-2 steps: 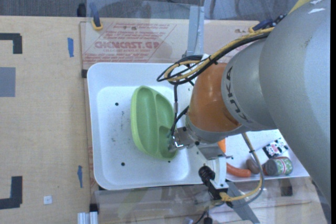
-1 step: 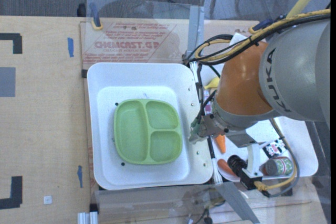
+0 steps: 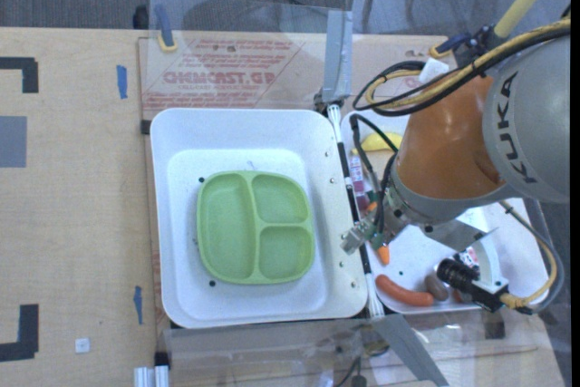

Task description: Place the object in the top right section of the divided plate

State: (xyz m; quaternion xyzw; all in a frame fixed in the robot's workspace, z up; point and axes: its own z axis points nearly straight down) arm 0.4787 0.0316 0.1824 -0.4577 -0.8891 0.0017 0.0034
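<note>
**Arm low over the right bin, divided plate waiting in the left**

The green divided plate (image 3: 256,227) lies flat in the middle of the left white bin (image 3: 172,149), its one long section on the left and two smaller sections on the right. The grey and orange arm (image 3: 453,149) reaches in from the right and bends down over the right bin (image 3: 507,227), hiding most of it. The gripper (image 3: 367,236) sits low at the dividing edge between the two bins; how far it is open, and whether it has anything, cannot be told. In the near part of the right bin lie a red-orange sausage-shaped object (image 3: 404,290), a small orange piece (image 3: 384,255) and a brownish lump (image 3: 438,287). Yellow and black cables (image 3: 426,82) loop above the arm over the wooden desk (image 3: 72,195).
</note>
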